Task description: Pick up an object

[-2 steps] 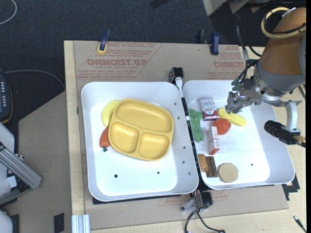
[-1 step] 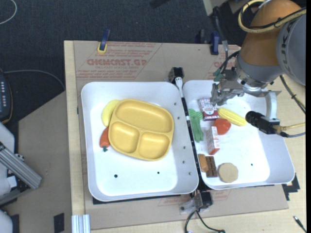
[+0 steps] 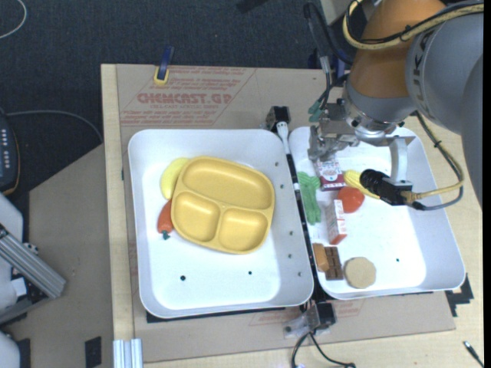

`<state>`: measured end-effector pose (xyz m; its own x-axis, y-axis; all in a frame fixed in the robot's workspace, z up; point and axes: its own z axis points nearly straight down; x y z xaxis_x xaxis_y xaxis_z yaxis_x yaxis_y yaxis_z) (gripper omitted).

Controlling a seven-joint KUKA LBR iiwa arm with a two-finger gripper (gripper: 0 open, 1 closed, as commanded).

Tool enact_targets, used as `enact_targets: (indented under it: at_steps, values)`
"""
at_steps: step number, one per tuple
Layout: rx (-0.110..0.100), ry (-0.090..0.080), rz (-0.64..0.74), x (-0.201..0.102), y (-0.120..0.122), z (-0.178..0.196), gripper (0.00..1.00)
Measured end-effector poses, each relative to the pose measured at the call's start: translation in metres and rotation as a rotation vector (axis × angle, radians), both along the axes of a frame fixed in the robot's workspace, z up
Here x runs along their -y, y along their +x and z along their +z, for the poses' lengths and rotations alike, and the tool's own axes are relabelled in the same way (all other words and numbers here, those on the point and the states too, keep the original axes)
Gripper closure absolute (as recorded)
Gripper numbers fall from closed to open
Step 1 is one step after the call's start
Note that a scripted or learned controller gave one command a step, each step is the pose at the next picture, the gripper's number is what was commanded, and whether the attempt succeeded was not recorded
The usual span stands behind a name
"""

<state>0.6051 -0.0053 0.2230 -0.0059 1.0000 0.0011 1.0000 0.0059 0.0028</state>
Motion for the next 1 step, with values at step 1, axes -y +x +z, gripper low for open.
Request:
enact_targets:
  at_steps: [1]
  values:
    - [-0.001,-0.002,-0.004,-0.0121,0.0071,-0.0076,1.0]
